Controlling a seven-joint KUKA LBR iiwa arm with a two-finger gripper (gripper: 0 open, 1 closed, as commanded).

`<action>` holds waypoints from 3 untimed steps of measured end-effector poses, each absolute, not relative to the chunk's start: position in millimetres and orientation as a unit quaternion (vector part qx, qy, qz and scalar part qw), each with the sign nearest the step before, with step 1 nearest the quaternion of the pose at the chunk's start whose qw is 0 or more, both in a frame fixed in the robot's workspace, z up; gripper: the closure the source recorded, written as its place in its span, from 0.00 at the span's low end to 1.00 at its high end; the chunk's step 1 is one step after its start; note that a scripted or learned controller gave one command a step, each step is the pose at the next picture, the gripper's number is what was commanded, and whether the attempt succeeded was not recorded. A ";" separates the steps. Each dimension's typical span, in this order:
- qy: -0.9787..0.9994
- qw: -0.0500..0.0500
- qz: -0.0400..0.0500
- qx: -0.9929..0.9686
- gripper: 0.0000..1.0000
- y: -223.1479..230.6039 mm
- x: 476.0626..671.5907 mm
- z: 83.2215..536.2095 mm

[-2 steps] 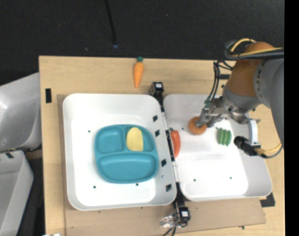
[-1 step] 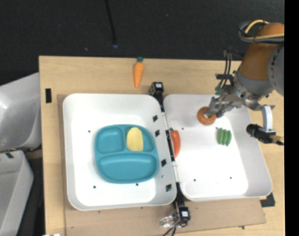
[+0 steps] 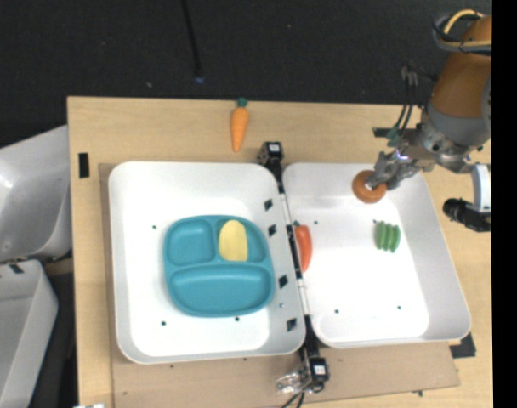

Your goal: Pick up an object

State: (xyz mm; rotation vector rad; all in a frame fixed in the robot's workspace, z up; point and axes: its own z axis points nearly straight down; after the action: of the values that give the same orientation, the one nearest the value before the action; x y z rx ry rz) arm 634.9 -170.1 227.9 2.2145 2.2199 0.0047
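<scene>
A: Where is the ring [image 3: 369, 187]?

B: Orange-brown ring, in the right bin [image 3: 360, 313], close to the bin's far edge and toward its far right corner. It sits at the tip of the gripper [image 3: 386, 177].

A: Gripper state?

B: Cannot tell. The tip overlaps the ring's right side; whether the ring is clamped or only touched is not readable from this slant.

A: Arm [image 3: 458, 100]?

B: Comes in over the bin's far right corner, orange band above the wrist, grey body angled down toward the ring.

A: Other items in that bin?

B: Green piece [image 3: 387, 235], near the middle, toward the right edge, well apart from the ring. Red-orange piece [image 3: 303, 245] against the left wall, by the seam between bins. Near half of the floor is bare; open room also between the ring and the left wall along the far edge.

A: Left bin [image 3: 135, 313]?

B: Blue tray [image 3: 218, 266] with compartments, centred. Yellow item [image 3: 233, 240] in its far right compartment. Bare white margin runs all round the tray.

A: On the bench [image 3: 343, 130] itself?

B: Carrot [image 3: 239, 126], beyond the left bin's far edge, lying on bare wood, apart from both bins. Small black clips sit along the seam.
</scene>
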 end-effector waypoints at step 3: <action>0.709 0.000 0.000 0.705 1.00 -72.4 632.8 271.6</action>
State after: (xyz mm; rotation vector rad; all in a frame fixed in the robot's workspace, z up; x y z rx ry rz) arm 632.8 -72.4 271.6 2.2149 2.2288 -0.0002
